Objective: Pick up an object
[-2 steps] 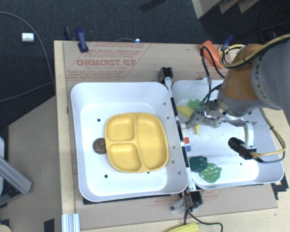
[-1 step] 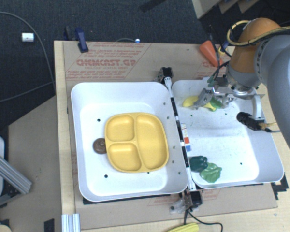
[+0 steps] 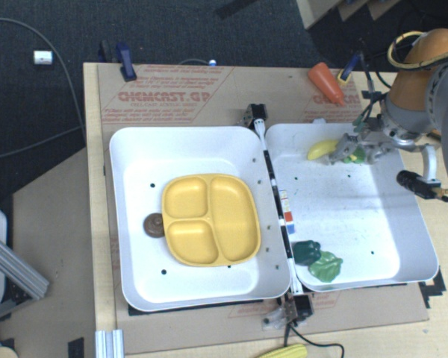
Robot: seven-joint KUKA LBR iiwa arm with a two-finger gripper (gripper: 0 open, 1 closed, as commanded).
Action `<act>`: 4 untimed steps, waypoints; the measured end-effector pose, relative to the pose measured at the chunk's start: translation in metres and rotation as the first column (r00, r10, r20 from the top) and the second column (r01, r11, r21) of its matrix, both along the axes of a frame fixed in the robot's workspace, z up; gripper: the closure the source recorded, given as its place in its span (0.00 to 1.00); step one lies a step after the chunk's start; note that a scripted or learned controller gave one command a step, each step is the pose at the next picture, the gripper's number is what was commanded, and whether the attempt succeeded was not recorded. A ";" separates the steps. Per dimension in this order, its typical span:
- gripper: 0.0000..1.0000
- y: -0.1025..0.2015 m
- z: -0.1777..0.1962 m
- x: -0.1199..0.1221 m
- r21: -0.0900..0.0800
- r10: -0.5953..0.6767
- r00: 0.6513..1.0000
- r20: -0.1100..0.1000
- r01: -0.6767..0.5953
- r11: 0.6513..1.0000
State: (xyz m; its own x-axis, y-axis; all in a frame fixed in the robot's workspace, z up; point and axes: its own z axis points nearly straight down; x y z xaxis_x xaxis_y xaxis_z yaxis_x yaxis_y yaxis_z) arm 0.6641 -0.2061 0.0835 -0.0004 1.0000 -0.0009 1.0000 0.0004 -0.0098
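Note:
My gripper (image 3: 349,152) is low over the far part of the right bin (image 3: 373,215), reaching in from the right. A small yellow banana-shaped object (image 3: 321,150) lies just to its left, very close to the gripper tip. Something small and greenish shows right at the tip, too small to identify. At the near left corner of the right bin lie a dark green object (image 3: 306,252) and a light green object (image 3: 327,267), touching each other. A yellow divided plate (image 3: 210,219) rests in the left bin (image 3: 134,162), with a brown round object (image 3: 154,224) at its left edge.
An orange object (image 3: 327,84) lies on the bench beyond the right bin. A blue clamp (image 3: 125,61) sits at the bench's far left edge. A black divider with clips (image 3: 272,192) runs between the bins. A cable crosses the arm's wrist (image 3: 414,118).

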 end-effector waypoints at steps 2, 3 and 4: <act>0.00 0.097 0.009 0.006 -0.005 0.001 1.000 0.024 -0.001 1.000; 1.00 0.095 0.021 0.008 -0.011 0.002 1.000 0.031 -0.002 1.000; 0.00 0.095 0.021 0.008 -0.011 0.002 1.000 0.030 -0.002 1.000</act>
State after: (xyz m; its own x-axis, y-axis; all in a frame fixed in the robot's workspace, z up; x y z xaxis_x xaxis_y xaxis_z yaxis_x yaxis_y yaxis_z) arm 0.6721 -0.1109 0.1041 -0.0022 0.9999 -0.0119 0.9998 0.0025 0.0204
